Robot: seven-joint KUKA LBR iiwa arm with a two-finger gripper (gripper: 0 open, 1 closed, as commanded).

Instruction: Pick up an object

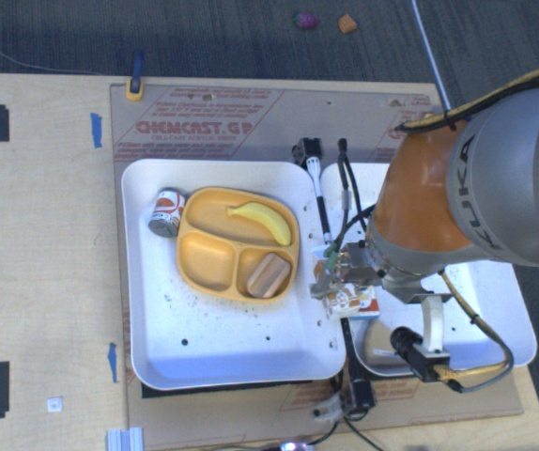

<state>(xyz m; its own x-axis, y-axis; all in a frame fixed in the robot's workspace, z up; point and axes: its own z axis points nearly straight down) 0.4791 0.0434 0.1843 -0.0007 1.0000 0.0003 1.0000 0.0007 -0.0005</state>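
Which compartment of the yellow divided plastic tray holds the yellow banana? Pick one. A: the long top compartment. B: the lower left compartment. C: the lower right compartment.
A: the yellow banana lies in the long top compartment of the yellow divided plastic tray in the left white bin.

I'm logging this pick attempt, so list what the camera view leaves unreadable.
- Pincer: under the arm's wrist, so its opening is unreadable.
- Right bin: mostly covered by the arm; contents beneath unknown.
- Small item at the pincer: too cluttered to identify, or tell whether it is gripped.
- Can: label too small to read.
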